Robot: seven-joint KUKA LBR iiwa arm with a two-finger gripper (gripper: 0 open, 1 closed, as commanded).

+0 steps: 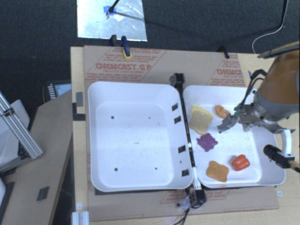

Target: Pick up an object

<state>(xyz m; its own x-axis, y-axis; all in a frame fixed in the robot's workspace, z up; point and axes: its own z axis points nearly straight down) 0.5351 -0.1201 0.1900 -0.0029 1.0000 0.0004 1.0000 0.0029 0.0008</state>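
On your left, the left bin (136, 135) has no toys in it. The right bin (269, 172) holds them all: a pale yellow block (201, 119), a purple piece (206, 142), a tan toy (217, 171), a small orange ring (221, 110) and a red pepper (240, 162). The gripper (227, 124) hangs between ring and block, holding nothing. You cannot tell how its tips are set. The picking is not done yet.

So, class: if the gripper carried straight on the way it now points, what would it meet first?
Probably the pale yellow piece, which lies just left of the gripper in the right bin; depth is unclear, so it may touch the bin floor first.
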